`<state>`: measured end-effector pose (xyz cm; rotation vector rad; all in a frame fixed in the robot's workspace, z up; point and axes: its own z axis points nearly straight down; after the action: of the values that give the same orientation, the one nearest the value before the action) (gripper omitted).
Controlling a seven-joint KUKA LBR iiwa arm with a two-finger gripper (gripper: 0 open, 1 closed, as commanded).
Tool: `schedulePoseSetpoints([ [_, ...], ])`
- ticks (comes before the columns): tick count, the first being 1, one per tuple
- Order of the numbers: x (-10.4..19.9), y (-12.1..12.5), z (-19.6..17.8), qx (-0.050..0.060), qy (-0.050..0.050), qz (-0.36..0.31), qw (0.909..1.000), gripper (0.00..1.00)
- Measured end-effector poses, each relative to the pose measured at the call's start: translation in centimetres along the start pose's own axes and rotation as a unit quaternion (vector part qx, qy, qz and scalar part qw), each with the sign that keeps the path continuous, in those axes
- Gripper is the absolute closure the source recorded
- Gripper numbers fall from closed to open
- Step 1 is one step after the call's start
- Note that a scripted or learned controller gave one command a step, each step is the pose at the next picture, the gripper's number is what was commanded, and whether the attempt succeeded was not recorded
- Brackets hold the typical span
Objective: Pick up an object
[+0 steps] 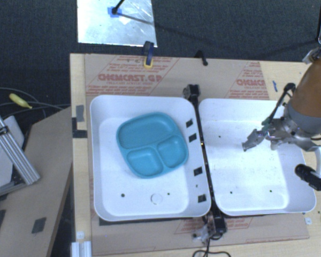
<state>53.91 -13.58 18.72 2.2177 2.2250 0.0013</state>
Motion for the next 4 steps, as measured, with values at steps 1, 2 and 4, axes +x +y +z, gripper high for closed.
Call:
schedulePoseSetpoints([
  [1, 0.0, 0.1, -1.1, -0.001, 0.0, -0.001, 1.0, 1.0],
  [2, 4.7, -3.0, -3.4, 0.0, 0.001, -0.002, 1.0, 1.0],
  [4, 23.0, -2.4, -4.2, -0.001, 0.002, -0.006, 1.0, 1.0],
])
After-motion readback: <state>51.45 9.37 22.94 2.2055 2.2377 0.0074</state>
